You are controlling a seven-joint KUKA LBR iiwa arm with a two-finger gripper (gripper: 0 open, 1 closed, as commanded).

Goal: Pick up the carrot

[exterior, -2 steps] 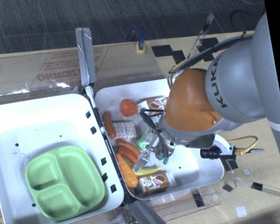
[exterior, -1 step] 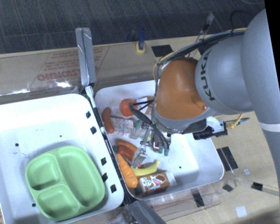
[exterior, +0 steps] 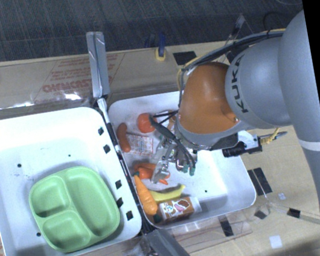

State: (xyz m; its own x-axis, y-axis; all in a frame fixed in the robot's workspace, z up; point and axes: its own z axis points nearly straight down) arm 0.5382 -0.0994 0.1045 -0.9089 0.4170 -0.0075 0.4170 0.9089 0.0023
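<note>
Carrot: long orange tapered carrot [exterior: 146,196], lying in the right-hand shallow white bin [exterior: 239,193] hard against its left wall, roughly lengthwise along that wall, thick end toward the near edge.
Handling: judged light, stiff and smooth (likely a plastic toy, so it may slip or roll); best taken across its thick middle, fingers set crosswise, though the wall beside it leaves little room on that side.
Neighbours: a small yellow banana [exterior: 169,193] just beside it on the right; a brown labelled packet [exterior: 175,208] touching or nearly touching its near end; a small orange piece [exterior: 145,171] beyond its far tip; a red round tomato-like item [exterior: 145,122] further back.
Gripper: two-finger metal gripper [exterior: 174,158] over the bin's middle, near the carrot but apart from it, with nothing seen between the fingers; whether the jaws are spread or closed, cannot tell.
Other bin: left white bin [exterior: 5,151], holding a pale green three-compartment plastic plate [exterior: 75,208].
</note>
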